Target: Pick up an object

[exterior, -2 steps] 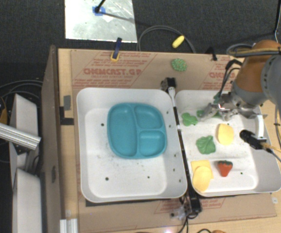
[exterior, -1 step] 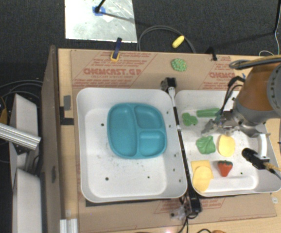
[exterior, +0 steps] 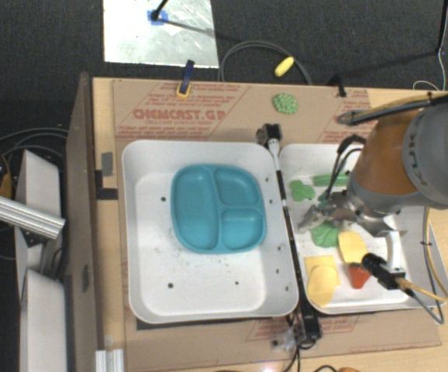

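The gripper hangs low in the right shallow white bin, over a flat green piece, likely targeting it. Whether it pinches anything, I cannot tell.

Red print "CHEMCAST GP" on the brown cardboard sheet behind the bins; smaller lines unreadable.

Floor: dark carpet surrounds the bench on all visible sides.
Bench top: brown printed cardboard lies under the bins.
Floor sheet: a shiny silver panel lies beyond the bench.
Cables: black leads loop at left.
Left edge: a metal bar juts in.
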Controlling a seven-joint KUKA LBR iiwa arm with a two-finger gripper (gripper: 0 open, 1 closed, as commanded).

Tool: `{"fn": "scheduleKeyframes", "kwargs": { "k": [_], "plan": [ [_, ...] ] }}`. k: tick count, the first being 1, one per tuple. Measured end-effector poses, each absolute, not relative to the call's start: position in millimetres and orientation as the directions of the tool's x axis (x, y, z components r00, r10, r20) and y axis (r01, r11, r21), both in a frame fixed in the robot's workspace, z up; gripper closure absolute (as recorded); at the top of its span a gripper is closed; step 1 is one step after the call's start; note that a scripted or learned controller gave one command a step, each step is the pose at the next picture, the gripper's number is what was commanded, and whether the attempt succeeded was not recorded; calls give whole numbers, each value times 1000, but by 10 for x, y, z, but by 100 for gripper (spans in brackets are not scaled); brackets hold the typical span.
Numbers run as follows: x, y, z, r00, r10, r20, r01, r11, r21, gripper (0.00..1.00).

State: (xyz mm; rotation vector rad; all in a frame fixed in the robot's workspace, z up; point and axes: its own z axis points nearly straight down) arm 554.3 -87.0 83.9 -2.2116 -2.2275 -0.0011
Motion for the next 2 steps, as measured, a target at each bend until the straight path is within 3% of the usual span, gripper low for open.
{"fn": "scheduleKeyframes", "kwargs": {
  "k": [1,2],
  "plan": [
    [5565,-901,954,-5,1000,1,1000,5,4,100],
    [5336,-505,1984,-8,1000,1,1000,8,9,100]
  ]
}}
